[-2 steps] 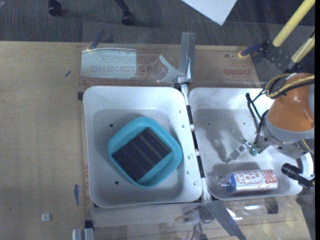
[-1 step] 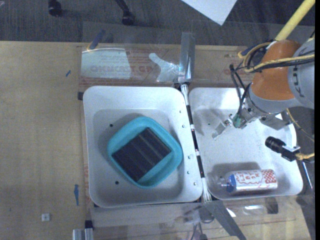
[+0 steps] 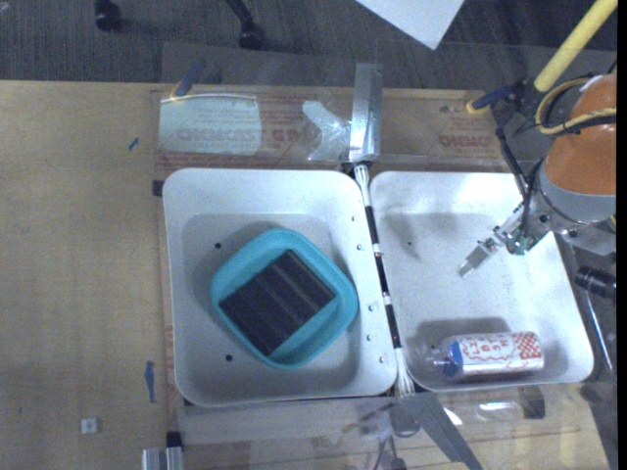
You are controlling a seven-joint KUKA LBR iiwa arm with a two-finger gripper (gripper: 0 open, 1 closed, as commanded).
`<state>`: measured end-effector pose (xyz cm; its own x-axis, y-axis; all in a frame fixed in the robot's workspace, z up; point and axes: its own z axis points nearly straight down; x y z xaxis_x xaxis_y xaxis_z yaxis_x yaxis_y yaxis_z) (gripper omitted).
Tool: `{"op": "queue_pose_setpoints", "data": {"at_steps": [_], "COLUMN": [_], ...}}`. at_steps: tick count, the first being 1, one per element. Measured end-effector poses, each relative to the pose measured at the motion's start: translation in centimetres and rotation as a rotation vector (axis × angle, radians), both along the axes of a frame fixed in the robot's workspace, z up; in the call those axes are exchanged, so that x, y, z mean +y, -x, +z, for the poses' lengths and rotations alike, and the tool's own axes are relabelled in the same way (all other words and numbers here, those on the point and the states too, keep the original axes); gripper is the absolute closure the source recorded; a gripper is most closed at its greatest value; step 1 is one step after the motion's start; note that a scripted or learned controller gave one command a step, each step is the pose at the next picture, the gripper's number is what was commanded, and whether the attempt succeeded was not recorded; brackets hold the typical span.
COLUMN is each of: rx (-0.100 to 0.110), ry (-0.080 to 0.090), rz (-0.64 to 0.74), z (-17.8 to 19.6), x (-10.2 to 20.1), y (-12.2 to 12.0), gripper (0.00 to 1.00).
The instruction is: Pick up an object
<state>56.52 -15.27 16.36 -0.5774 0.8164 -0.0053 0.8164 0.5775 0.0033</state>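
Hovering over the right bin (image 3: 549, 225) with finger spread unclear, the end effector (image 3: 477, 257) hangs apart from the red-and-white tube (image 3: 490, 352).

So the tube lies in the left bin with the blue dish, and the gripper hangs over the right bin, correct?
Not quite. The camera view shows the tube in the right bin, near its front edge. The blue dish sits alone in the left bin. The gripper does hang over the right bin.
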Motion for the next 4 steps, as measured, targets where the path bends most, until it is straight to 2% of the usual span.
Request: {"op": "queue_pose_setpoints", "data": {"at_steps": [1,2,3,4], "rx": [0.007,0.005,0.004,-0.001], "ry": [-0.004,-0.003,-0.003,-0.004], "rz": [-0.171,-0.355,-0.424,-0.404], "z": [2.1,-7.2,-4.6,-7.6], "x": [7.0,4.5,0.1,-1.9], "y": [8.6,8.6,5.0,8.4], "gripper": [0.00,0.00,0.00,0.00]}}
